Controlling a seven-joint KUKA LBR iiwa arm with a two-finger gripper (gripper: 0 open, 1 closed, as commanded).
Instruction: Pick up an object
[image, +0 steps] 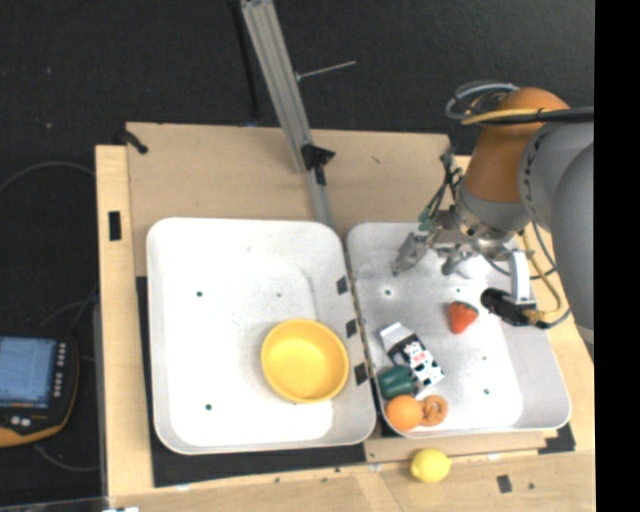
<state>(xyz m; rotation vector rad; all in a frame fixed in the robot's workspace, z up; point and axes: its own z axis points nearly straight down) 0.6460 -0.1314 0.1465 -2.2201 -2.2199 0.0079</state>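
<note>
My gripper (432, 260) hangs over the back of the right bin (530, 385), fingers spread apart with nothing between them. A red strawberry-like object (462, 318) lies in front of it and slightly to the right. Nearer the bin's front left lie a white box with black spots (412, 355), a dark green object (393, 380), an orange ball (403, 413) and a brownish piece (434, 410). A yellow bowl (304, 360) sits in the left bin (215, 290) near its front right.
A yellow lemon (430, 465) rests on the bench in front of the right bin, outside it. A metal pole (290, 100) slants up from behind the bins. A handheld pendant (35, 385) lies at far left off the bench.
</note>
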